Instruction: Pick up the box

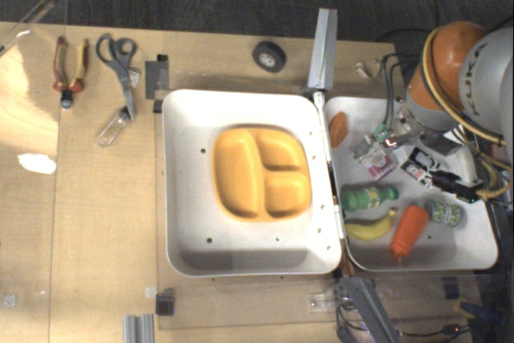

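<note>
While my gripper (384, 142) hovers low in the right bin (482, 257) over what looks like the small box (381, 165), its opening unreadable to me, I judge we're mid-approach, needing a straight descent and firm close.

No text, label or number can be read anywhere.

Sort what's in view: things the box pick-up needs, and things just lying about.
Job:
- box, seemingly the small pinkish one
- claw above it
- right bin

Lying about:
- bottle, banana, carrot, can
- yellow tray in left bin
- scissors, pliers, tape roll
</note>
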You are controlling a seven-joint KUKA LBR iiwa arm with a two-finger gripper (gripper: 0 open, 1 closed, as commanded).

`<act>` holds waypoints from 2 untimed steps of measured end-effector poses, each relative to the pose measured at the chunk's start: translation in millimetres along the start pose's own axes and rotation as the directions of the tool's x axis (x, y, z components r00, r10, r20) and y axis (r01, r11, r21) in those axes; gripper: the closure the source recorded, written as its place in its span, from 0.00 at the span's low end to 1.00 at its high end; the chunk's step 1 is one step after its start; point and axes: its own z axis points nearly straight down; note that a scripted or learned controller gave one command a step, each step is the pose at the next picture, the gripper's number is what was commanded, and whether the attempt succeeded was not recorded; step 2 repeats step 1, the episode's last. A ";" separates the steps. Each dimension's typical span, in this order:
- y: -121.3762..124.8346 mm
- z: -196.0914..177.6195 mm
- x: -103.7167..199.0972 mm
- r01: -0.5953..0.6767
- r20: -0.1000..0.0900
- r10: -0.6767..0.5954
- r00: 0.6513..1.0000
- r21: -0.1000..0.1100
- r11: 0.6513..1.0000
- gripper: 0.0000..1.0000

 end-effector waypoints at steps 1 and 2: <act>73.8 -118.6 46.4 0.060 -0.009 -0.060 0.998 0.011 0.998 1.00; 73.8 -118.6 46.4 0.060 -0.009 -0.060 0.998 0.011 0.998 1.00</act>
